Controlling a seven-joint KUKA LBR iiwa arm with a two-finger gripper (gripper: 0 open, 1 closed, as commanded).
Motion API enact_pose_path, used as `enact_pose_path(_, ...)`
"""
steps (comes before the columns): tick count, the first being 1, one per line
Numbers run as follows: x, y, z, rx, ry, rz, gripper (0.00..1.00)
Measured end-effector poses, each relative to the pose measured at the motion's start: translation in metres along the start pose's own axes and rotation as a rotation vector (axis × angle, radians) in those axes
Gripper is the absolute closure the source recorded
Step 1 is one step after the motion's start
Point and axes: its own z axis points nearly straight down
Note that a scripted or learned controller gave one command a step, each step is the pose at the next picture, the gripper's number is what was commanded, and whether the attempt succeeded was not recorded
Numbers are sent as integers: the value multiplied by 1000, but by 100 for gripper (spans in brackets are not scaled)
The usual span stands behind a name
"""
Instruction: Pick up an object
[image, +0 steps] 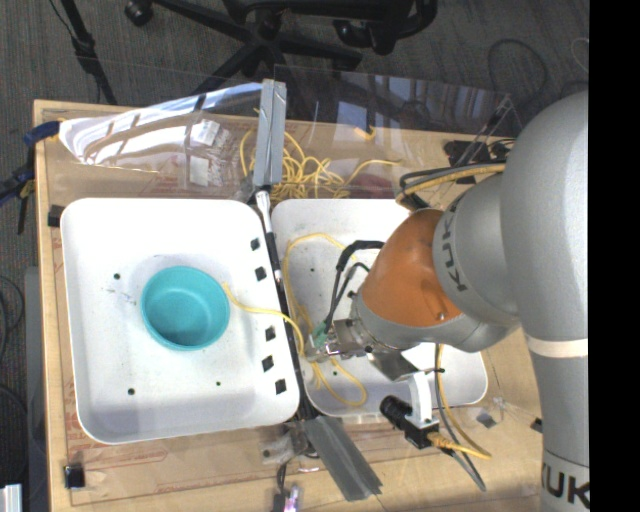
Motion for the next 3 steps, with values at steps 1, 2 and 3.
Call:
enact_pose_path(1, 0, 1, -9, 1, 1, -7, 100)
enact_pose_path(2, -11, 0, -12, -6, -18, 9, 0)
enact_pose_path(3, -17, 77, -3, -8, -18, 137, 0)
